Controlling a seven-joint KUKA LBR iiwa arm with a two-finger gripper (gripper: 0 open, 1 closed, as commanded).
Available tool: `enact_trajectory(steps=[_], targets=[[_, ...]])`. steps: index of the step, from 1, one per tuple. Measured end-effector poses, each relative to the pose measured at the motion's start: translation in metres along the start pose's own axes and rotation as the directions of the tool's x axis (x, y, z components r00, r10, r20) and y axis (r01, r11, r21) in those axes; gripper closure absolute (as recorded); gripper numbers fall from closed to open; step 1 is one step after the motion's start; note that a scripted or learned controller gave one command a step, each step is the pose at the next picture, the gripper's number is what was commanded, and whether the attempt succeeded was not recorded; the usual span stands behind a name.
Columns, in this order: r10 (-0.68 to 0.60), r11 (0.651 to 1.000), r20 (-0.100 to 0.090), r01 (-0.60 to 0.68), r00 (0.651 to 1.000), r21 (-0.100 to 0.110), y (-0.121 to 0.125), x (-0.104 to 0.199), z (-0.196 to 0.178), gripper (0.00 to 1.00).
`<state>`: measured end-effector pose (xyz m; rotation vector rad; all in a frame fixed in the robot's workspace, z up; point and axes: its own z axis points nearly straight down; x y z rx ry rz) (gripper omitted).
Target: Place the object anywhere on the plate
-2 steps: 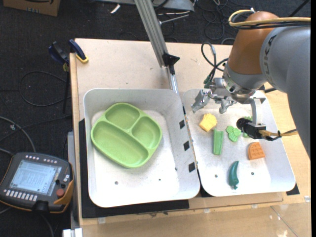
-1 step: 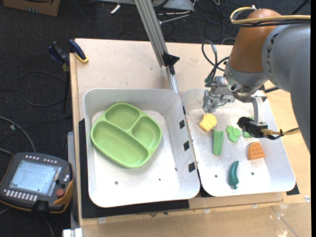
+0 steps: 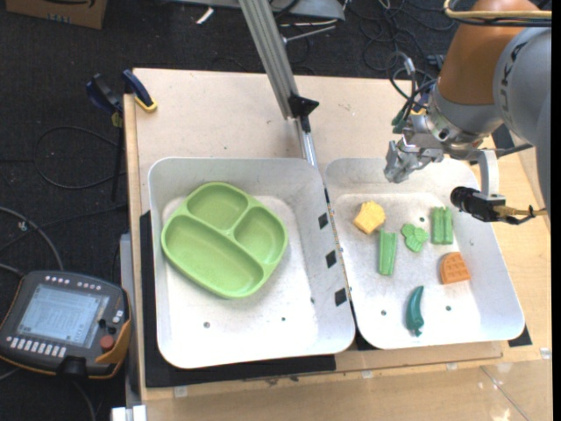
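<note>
A: Quick one. Where's the grey two-finger gripper [image 3: 397, 167]?

B: Hanging over the far edge of the right shallow white bin [image 3: 495, 323], near its back rim. Nothing between its fingers that I can see. How wide they stand I can't tell from here.

A: And the pieces?

B: All in the right bin. Closest to the tool is the yellow blocky plastic piece [image 3: 369, 217], lying toward the front of the bench and a bit to the camera's left of it. Next the long green plastic stick [image 3: 387, 253], long axis running roughly back to front. Then a small green leafy piece [image 3: 415, 236], a short green ribbed bar [image 3: 442, 225], an orange waffle-textured piece [image 3: 454, 268] and a teal curved pepper shape [image 3: 414, 310].

A: Target?

B: Light green three-compartment plastic plate [image 3: 224, 239] in the left white bin [image 3: 175, 323], well apart from the gripper. Whatever gets picked has to cross the divide between bins, I'd say.
</note>
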<state>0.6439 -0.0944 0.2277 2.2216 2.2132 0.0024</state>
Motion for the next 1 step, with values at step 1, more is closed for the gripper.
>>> enact_trajectory(steps=[1], targets=[[-0.003,1.000,-0.002,0.003,1.000,0.005,-0.0002,0.0014,0.0103,1.00]])
